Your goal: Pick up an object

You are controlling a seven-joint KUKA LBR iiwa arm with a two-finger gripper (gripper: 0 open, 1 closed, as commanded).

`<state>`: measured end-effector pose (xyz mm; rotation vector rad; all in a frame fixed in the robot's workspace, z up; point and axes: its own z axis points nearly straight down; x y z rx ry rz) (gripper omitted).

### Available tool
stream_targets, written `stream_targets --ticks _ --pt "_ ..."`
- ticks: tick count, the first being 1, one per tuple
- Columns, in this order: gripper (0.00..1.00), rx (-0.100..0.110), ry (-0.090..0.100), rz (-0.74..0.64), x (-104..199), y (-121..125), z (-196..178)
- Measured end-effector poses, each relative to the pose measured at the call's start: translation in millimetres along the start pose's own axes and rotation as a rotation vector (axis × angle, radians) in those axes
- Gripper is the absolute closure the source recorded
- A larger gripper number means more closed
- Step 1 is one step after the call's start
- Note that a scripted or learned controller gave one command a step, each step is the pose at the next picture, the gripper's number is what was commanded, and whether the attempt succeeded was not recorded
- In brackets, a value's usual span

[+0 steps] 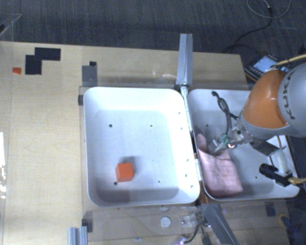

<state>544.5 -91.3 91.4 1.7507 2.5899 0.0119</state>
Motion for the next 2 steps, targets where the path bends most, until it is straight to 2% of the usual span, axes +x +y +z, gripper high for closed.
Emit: stream_targets --ticks 1,2 --pt "0.00 0.001 0.001 0.166 -21.0 54.8 1.7" --pt "1.00 -0.008 -0.002 0.158 -20.3 58.8 -11.7"
